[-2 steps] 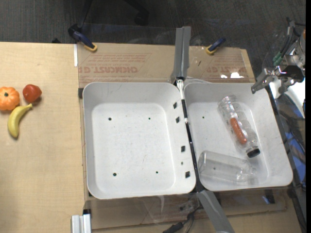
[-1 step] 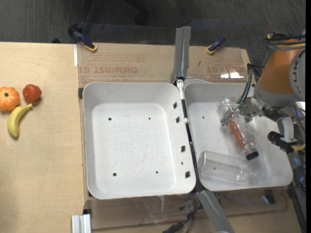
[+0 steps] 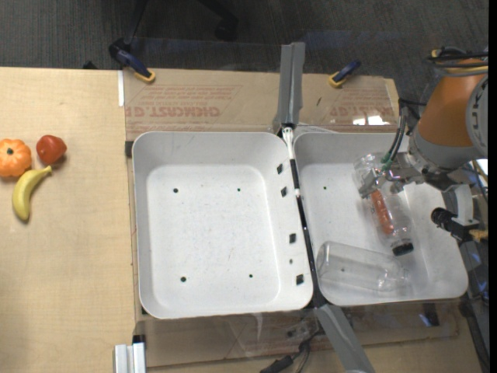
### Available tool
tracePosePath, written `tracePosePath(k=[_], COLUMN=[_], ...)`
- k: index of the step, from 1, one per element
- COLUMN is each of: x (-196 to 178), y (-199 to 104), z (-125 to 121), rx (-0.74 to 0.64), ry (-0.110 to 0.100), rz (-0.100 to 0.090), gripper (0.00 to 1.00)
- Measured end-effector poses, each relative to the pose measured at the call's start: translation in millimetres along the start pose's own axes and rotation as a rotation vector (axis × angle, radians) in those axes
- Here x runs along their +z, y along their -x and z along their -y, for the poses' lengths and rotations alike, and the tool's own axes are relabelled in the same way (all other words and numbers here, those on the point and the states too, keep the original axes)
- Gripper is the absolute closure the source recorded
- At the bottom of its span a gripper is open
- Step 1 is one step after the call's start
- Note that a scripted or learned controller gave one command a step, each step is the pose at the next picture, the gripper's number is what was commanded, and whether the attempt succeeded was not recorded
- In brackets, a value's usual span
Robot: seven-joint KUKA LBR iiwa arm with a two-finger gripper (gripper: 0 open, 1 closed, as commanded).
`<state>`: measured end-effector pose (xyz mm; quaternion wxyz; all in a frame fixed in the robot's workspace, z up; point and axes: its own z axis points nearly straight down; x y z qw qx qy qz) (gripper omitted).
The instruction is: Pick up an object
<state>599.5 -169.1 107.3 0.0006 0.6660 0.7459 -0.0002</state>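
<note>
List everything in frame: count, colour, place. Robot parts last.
white bins: 2, white, side by side on the bench; the left one has small dark dots on its floor
clear bottle with orange contents: 1, transparent with black cap, right bin, lying slantwise
clear plastic cup: 1, transparent, on its side near the right bin's front edge
banana: 1, yellow, on the wooden table at far left
orange fruit: 1, orange, above the banana
red fruit: 1, red, beside the orange fruit
clamps: 2, blue and yellow, on the cardboard's back edge
cardboard sheet: 1, brown, under the bins
arm: 1, grey and orange, over the right bin's right side
pincer: 1, at the bottle's upper end
</note>
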Motion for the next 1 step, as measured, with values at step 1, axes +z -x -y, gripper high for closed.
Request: tracePosePath(k=[1], x=[-93.3], y=[-25.7], z=[-11.8], rx=[0.053], ry=[0.000], rz=[0.000], gripper=[1.00])
